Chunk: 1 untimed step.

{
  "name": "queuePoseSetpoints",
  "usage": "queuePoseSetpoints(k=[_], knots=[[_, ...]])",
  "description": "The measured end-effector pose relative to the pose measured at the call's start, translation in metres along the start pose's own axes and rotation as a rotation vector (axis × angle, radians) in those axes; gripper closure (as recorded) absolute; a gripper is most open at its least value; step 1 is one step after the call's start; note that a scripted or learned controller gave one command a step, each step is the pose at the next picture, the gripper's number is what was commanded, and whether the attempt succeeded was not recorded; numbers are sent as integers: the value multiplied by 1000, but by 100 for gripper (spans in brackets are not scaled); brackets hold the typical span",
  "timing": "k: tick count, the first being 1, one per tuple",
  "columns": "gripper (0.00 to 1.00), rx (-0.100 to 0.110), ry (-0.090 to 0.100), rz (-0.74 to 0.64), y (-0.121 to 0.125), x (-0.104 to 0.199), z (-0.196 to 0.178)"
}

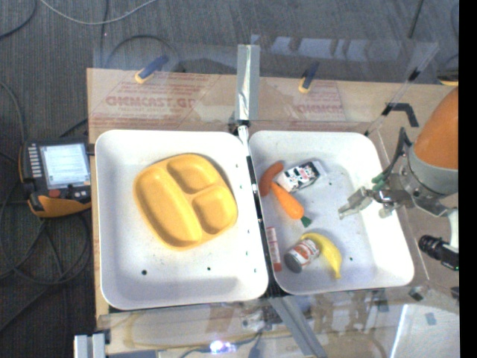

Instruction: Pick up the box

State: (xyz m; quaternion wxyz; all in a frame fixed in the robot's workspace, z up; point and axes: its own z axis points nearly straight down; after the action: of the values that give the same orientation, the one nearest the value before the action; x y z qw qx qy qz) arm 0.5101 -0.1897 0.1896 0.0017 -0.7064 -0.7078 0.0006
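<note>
Tool [356,202] over right bin [387,271] near its right wall, nothing between fingers, box [301,175] flat near back, just beside carrot [288,201], can [299,254] touching banana [329,253] at front, yellow divided tray [186,198] in left bin [119,274]

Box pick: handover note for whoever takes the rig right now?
Pincer: over the right bin's right half, nothing between its fingers; open or shut unclear.
Box: small white one, lying in the right bin's upper middle, next to the carrot and a small orange piece. Not touched.
Also in that bin: can and banana near the front, a thin stick-like item by the left wall. Yellow divided tray sits in the left bin.
Done: nothing yet.
Left: move to the box, grasp, lift.
</note>
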Motion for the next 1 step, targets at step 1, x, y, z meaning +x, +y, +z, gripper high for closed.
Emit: queuePoseSetpoints(k=[1], knots=[[0, -16, -4, 63, -10, 49, 99]])
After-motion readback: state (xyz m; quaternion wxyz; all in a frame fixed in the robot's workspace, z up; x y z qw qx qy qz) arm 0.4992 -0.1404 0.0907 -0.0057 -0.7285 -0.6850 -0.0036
